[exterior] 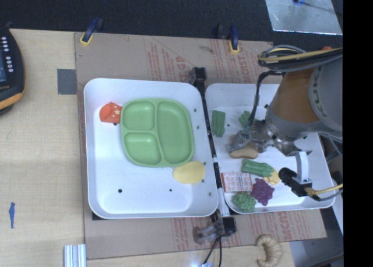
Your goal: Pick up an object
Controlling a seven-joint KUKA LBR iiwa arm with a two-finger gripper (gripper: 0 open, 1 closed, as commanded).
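Observation:
My gripper (241,141) is low in the right bin (230,94), near its middle, with the grey and orange arm reaching in from the right. It sits right above a tan, bread-like piece (243,153) and seems to touch it. Around it lie a green pickle-shaped toy (218,123), a small green piece (245,119) partly behind the gripper, a green oblong toy (258,168), purple grapes (262,190), a green bumpy toy (243,202) and a red-and-white packet (235,182).
The left bin (105,201) holds a green divided plate (157,132), a red toy with a star (110,112) and a yellow piece (189,172). A black divider (208,137) runs between the bins. A tan curled object (269,250) lies on the bench in front.

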